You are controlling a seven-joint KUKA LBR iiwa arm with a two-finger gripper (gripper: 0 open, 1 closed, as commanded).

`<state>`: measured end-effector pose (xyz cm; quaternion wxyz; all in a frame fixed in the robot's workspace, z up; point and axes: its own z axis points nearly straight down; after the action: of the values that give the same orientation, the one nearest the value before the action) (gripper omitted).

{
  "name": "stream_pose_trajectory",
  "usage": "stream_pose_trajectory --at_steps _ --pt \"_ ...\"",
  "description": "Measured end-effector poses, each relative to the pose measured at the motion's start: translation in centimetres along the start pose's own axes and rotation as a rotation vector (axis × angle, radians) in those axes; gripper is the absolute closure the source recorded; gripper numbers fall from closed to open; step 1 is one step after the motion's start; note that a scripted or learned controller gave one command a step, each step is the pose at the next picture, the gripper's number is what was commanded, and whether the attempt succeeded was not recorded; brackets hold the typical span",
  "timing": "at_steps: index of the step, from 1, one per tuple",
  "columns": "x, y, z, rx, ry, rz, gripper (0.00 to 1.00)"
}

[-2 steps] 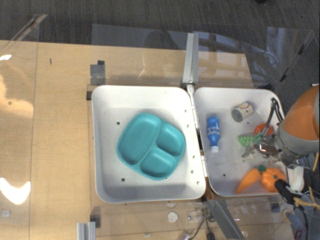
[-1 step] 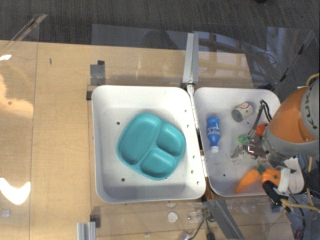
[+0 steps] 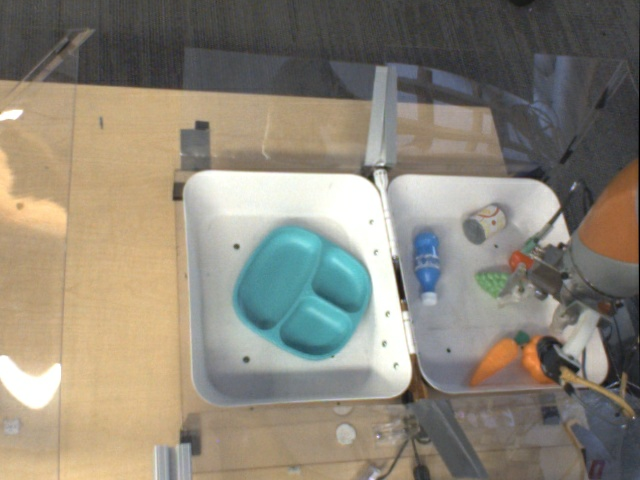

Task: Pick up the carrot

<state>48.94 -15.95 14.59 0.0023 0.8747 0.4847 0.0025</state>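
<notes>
The carrot (image 3: pixel 495 361) is orange with a green top. It lies near the front edge of the right bin (image 3: pixel 450 363), tip pointing front-left. My gripper (image 3: pixel 528 276) reaches in from the right and hangs over the right side of that bin, behind the carrot and apart from it. It is close beside a small green item (image 3: pixel 490 282). Nothing shows in its grasp.
A blue bottle (image 3: pixel 427 264) lies in the right bin near the divider. A grey-white can (image 3: pixel 484 223) sits at the back. Another orange piece (image 3: pixel 537 360) rests right of the carrot's top. The left bin (image 3: pixel 210 268) holds a teal divided plate (image 3: pixel 303 291).
</notes>
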Motion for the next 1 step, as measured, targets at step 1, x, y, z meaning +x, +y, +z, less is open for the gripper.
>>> stream_pose_trajectory --at_steps 1 --pt "0.46 -0.45 3.32 0.004 -0.002 0.2 0.0"
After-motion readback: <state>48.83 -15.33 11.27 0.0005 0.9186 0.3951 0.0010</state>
